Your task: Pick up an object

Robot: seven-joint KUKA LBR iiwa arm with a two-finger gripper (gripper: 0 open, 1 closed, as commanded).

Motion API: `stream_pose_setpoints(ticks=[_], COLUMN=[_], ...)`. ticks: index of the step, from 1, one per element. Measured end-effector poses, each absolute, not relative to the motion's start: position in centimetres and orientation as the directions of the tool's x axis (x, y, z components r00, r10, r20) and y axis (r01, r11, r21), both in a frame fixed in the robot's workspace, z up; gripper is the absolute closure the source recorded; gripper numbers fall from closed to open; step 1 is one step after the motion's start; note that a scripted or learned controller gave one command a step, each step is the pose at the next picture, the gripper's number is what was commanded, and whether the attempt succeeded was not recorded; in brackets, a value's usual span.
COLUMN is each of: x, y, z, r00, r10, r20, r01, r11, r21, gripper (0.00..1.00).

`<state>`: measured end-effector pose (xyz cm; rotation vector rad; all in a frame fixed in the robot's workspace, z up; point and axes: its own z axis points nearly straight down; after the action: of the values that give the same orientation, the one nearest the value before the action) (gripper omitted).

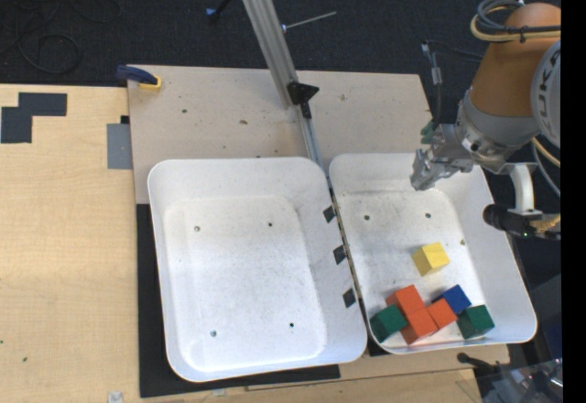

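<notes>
Sitting side by side on a light wooden bench (366, 108) over dark flooring, two white bins are seen from above. The right bin (385, 200) holds a yellow block (430, 256), turned slightly askew, with orange, green and blue blocks (426, 311) clustered at its near edge. The grey arm (508, 81) reaches in from the right, its gripper (427, 174) poised over the bin's far side; its finger state cannot be made out.
</notes>
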<state>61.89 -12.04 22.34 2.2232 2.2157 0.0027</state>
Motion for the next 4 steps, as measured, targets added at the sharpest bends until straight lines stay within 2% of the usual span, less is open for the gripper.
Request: stream_pose_setpoints(ticks=[1, 2, 4], x=[61.9, 61.9, 58.5], y=[-12.1, -6.7, 4.9], z=[22.8, 22.3, 22.2], r00=[-0.001, -0.003, -0.004], r10=[1.0, 1.0, 1.0], r20=[0.0, 0.002, 0.002], r01=[1.0, 1.0, 1.0], r11=[0.001, 0.003, 0.004], r21=[-0.001, -0.004, -0.006], gripper=[1.0, 1.0, 1.0])
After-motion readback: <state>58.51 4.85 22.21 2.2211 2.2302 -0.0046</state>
